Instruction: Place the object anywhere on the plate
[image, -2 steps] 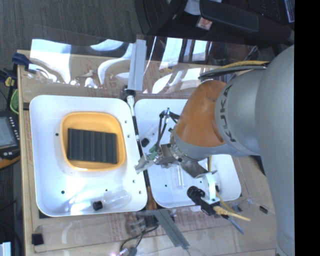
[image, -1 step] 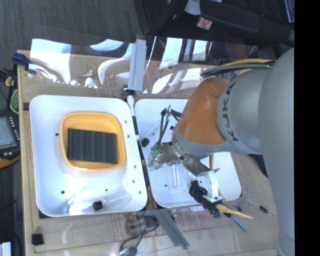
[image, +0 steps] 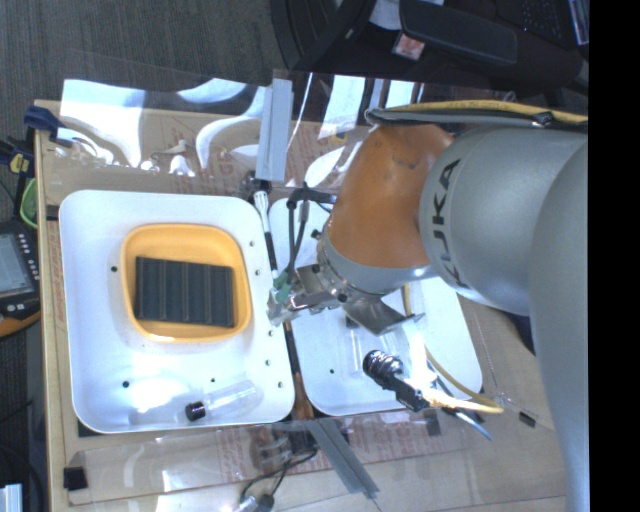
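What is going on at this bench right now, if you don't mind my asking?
The KUKA arm reaches in from the right, with its gripper above the seam between the left bin and the right bin. In the left bin, a dark ribbed block lies on the yellow plate. A clear vial with a black cap lies off the plate, near the bin's lower edge. I cannot tell whether the gripper holds anything.

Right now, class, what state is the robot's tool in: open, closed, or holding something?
Tool: cannot be told from this view whether it is open, closed, or holding anything.
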